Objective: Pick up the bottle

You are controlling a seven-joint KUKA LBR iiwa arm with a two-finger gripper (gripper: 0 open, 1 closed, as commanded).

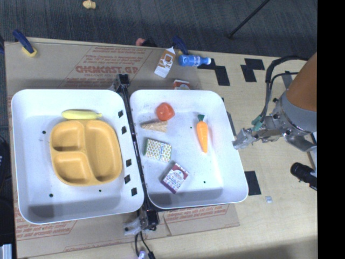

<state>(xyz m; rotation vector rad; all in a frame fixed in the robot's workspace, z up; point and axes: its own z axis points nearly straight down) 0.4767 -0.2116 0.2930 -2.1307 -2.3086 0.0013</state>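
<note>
A small blue bottle (192, 61) with a pale cap lies on its side on the bench, behind the right bin (230, 169) and outside it. My gripper (243, 140) hangs low just past that bin's right rim, level with the carrot (202, 136). It is far from the bottle, to the right and nearer the front. Nothing shows in the gripper.
The right bin holds a red tomato (165, 111), a bread wedge (154, 125), a patterned packet (158, 150) and a purple box (174, 177). The left bin (27, 198) has a yellow divided plate (85, 150) and a banana (81, 114). A small carton (165, 62) lies beside the bottle.
</note>
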